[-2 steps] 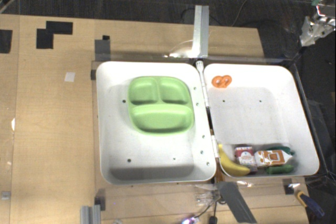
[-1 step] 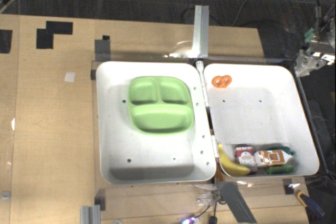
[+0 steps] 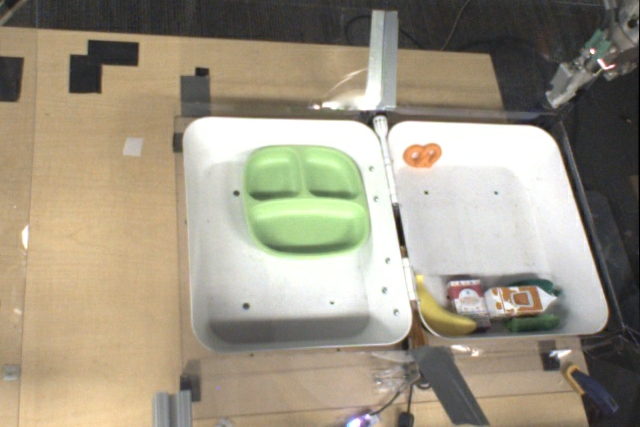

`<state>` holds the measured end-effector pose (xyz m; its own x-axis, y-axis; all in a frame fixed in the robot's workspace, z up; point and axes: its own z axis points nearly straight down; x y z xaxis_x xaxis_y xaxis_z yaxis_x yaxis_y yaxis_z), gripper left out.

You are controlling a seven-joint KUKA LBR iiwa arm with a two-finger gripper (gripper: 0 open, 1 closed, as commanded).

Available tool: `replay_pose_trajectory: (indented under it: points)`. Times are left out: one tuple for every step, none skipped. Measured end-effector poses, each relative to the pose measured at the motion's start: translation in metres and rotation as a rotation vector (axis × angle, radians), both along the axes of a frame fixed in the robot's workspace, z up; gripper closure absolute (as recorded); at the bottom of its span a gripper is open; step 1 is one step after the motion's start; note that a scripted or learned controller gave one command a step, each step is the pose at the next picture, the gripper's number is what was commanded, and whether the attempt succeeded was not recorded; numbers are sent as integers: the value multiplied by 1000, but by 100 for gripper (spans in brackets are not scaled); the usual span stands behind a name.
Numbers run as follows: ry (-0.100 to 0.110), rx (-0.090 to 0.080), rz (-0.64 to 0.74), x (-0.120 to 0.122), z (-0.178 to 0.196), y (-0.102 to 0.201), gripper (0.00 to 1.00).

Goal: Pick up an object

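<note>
The right bin [image 3: 500, 205] holds an orange pretzel-shaped piece [image 3: 422, 155] near its far left corner. Along its near wall lie a yellow banana [image 3: 438, 311], a small red and white packet [image 3: 465, 297], an orange and white carton [image 3: 515, 299] and a green item [image 3: 530, 322], all packed close together. In the left bin [image 3: 215, 215] a green divided plate [image 3: 305, 198] lies flat, a little beyond the middle.
A metal post [image 3: 384, 60] stands behind the seam between the bins. A grey device with a small red light [image 3: 592, 60] and cables sits off the bench at the far right. Black markers [image 3: 100, 63] lie on the wooden bench top at the left.
</note>
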<state>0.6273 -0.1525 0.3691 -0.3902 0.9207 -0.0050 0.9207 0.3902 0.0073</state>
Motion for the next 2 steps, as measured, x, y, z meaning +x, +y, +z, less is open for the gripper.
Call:
replay_pose_trajectory:
  points:
    - [-1,-1,3,22,32,-23,100]
    - [0,-1,-37,43,46,-52,100]
